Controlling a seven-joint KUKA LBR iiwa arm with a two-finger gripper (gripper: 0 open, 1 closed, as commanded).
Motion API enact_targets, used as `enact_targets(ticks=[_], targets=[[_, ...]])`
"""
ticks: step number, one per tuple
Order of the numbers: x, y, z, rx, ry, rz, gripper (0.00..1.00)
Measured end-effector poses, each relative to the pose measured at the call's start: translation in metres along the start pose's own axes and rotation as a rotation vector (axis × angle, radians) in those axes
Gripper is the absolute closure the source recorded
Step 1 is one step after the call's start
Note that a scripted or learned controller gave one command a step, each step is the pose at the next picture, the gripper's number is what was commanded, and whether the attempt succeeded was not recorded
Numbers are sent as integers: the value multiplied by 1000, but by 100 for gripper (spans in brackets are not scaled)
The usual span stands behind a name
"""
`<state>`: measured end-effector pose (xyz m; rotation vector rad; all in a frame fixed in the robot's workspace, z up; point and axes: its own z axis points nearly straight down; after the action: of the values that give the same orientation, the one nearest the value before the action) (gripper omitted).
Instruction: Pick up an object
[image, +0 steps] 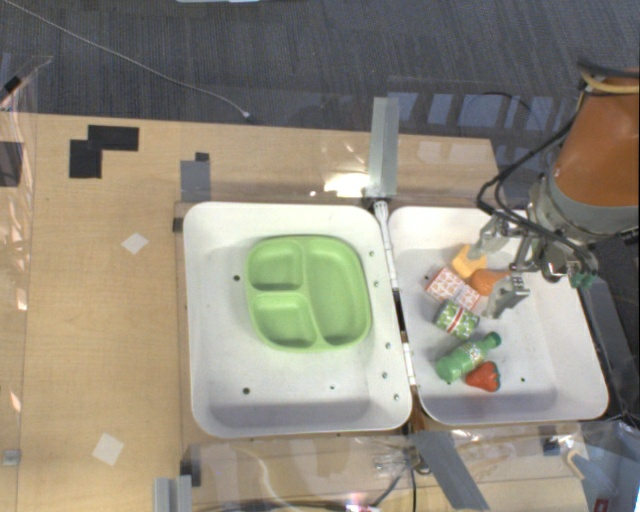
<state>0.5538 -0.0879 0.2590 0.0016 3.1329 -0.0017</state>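
Note:
The right bin (560, 390) holds a small cluster of toy food. It includes an orange block (467, 264), an orange piece (485, 281), a red-and-white box (449, 286), a green can (456, 320), a green bottle (465, 358) and a red strawberry (484, 377). My gripper (501, 268) reaches in from the right and hangs over the cluster's upper right. Its fingers (489, 239) are spread apart, one on each side of the orange piece. I see nothing held between them.
A green divided plate (305, 292) lies in the middle of the left bin (220, 390). A metal divider post (384, 150) stands between the bins at the back. Cables hang from the arm's wrist (600, 150) above the right bin's far corner.

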Motion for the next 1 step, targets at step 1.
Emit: enact_targets(ticks=[1], targets=[[-42, -31, 115, -1, 9, 253, 0]])
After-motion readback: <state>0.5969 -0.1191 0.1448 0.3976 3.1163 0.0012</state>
